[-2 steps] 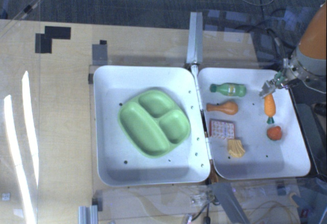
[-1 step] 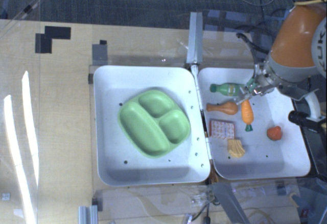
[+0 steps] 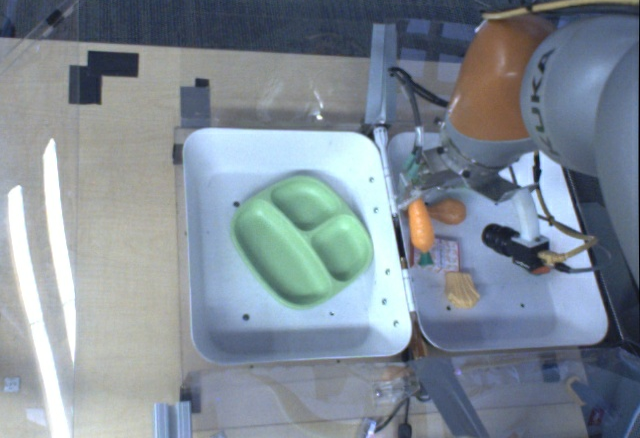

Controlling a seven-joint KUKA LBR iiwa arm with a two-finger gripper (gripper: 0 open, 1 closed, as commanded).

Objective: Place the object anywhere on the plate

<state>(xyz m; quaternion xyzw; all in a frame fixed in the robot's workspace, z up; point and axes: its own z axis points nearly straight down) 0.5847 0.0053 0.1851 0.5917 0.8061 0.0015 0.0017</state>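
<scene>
Pale wooden counter [image 3: 100, 226] carries two shallow white bins side by side. Left bin [image 3: 215, 311] holds a green divided plate [image 3: 300, 241], three compartments, nothing on it. Right bin [image 3: 565, 311] holds an orange carrot [image 3: 421, 226] lying against its left wall, a brown oval item [image 3: 449, 212] touching the carrot, a small patterned packet [image 3: 444, 254] and a yellow wedge [image 3: 461, 290]. Claw [image 3: 416, 184] sits low just above the carrot's upper end; whether it is spread or pressed together cannot be told. Carrot lies well apart from the plate.
</scene>
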